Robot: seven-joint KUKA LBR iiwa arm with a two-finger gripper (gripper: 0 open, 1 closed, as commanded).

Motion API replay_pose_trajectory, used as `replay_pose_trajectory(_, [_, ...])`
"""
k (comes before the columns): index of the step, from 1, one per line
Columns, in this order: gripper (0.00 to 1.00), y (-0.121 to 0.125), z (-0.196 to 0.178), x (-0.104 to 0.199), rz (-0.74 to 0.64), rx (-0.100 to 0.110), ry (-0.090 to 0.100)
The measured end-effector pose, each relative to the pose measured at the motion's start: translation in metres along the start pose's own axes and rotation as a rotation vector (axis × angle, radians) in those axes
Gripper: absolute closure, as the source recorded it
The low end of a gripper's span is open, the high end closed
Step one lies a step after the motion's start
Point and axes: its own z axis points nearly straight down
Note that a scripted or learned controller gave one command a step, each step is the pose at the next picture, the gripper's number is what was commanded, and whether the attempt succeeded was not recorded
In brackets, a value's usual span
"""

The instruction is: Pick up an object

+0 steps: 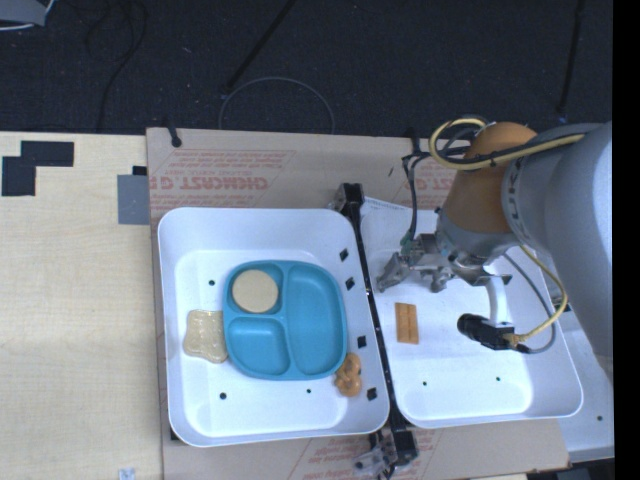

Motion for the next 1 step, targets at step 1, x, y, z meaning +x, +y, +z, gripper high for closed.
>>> replay_pose_trajectory(1, [1.0, 0.0002, -0.0114, -0.0008, 0.002, -0.001, 0.0])
